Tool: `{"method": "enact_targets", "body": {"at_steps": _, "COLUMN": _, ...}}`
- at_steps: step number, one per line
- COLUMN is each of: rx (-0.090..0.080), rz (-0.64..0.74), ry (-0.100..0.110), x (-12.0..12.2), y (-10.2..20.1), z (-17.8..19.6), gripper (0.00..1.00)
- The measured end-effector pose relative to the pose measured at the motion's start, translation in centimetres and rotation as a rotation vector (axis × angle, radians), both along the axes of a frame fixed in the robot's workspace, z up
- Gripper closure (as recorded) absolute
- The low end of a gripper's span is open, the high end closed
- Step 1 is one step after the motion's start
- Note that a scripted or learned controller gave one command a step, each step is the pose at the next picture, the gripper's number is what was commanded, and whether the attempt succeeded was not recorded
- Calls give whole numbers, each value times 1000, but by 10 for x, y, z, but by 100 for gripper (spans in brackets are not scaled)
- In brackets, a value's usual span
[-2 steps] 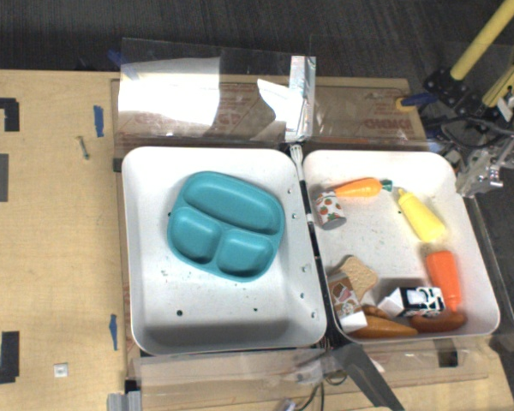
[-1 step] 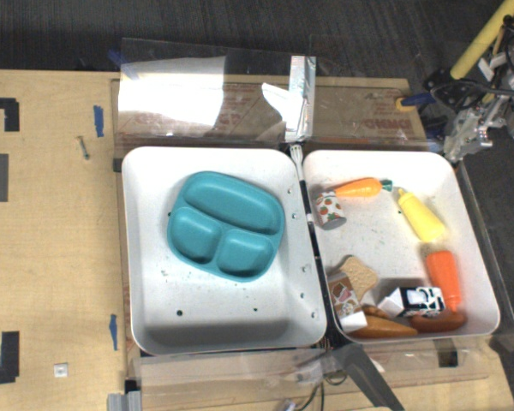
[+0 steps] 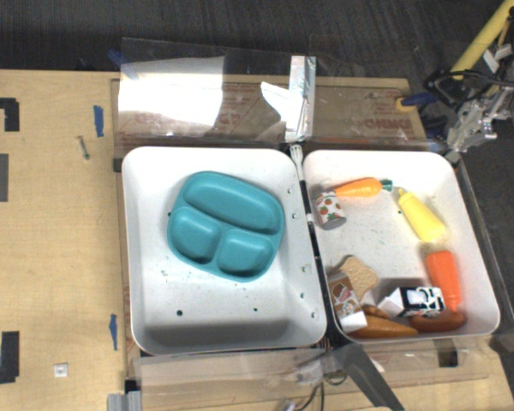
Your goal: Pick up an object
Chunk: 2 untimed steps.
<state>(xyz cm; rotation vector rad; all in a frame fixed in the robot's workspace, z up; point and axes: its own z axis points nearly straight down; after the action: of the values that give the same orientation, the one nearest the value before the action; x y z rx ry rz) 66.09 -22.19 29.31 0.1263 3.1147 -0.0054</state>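
Camera view: the gripper (image 3: 478, 120) is seen beyond the right bin's (image 3: 373, 163) far corner; its grasp state cannot be told. Candidate objects are crowded along that bin's near edge, so a slip between neighbours is judged likely. Counted: two bins, one teal plate (image 3: 225, 224) in the left bin (image 3: 146, 238), one carrot (image 3: 358, 188), one yellow piece (image 3: 421, 216).

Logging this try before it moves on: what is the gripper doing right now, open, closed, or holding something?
Gripper: at the far right, above the right bin; open or closed cannot be told, and nothing is seen held.
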Motion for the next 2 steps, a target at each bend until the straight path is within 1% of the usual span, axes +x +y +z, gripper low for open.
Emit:
{"method": "enact_targets", "body": {"at_steps": 1, "rx": 2, "rz": 208, "ry": 18, "x": -1, "y": 1, "z": -23, "gripper": 100}}
{"method": "enact_targets", "body": {"at_steps": 2, "rx": 1, "rz": 208, "ry": 17, "x": -1, "y": 1, "z": -22, "gripper": 0}}
